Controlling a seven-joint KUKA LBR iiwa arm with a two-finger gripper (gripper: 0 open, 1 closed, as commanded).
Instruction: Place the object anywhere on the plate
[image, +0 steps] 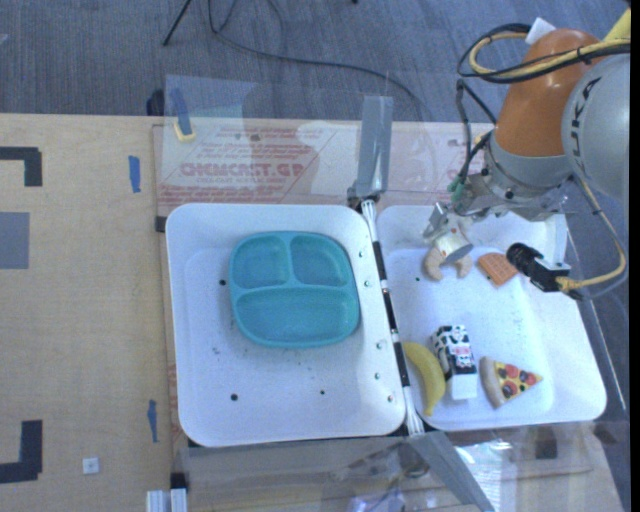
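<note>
The gripper (447, 228) is hanging over a tan object (443, 260), seemingly to grasp it (whether its fingers are spread or pinching, I cannot tell). The plate (294, 290) is lying well left of that object, in the other bin.

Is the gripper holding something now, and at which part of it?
Cannot be told. The gripper is right over a beige object in the right bin.

Overhead slanted view of both bins (200, 400)

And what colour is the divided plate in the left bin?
Teal blue; the plate shows clearly in the camera view.
</note>
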